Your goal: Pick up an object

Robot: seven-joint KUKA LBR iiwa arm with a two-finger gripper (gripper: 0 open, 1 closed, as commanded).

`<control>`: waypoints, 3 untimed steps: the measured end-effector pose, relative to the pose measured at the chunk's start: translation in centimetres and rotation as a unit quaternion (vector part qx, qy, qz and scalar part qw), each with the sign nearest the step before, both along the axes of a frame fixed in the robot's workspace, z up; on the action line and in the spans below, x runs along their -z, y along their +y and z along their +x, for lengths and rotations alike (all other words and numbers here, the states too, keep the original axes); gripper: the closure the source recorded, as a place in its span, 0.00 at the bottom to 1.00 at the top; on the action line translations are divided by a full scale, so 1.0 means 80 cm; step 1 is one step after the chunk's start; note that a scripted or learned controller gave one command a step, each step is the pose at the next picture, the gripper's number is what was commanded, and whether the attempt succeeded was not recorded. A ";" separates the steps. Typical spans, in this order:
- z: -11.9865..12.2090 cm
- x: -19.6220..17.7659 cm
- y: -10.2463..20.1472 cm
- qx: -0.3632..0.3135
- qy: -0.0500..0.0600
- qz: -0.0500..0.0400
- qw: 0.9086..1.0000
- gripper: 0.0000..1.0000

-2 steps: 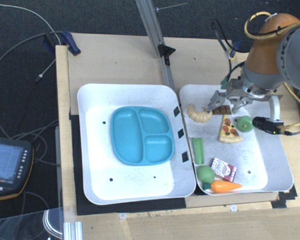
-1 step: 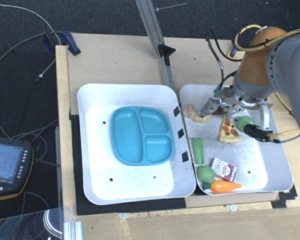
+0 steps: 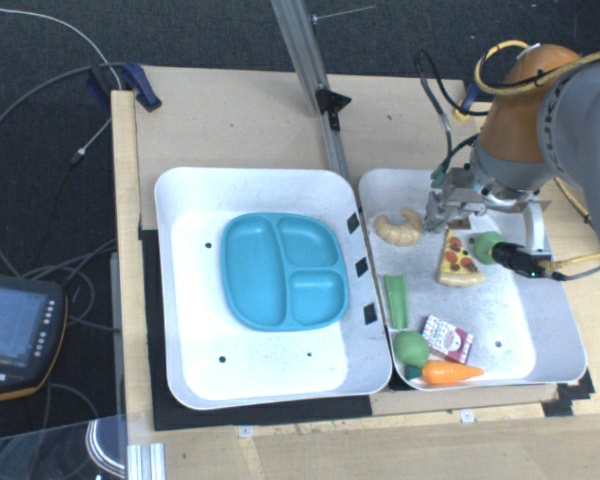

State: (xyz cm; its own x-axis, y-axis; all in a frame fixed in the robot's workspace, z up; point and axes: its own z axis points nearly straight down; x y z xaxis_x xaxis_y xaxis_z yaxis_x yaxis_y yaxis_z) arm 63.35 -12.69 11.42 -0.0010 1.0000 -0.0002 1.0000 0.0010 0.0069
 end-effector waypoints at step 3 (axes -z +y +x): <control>-0.003 -0.179 0.005 0.000 0.001 0.000 1.000 1.00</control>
State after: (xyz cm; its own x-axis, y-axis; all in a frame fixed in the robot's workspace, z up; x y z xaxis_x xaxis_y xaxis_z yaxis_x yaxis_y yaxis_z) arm 63.14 -12.28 25.77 -0.0017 1.0000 -0.0008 1.0000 0.0017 0.0046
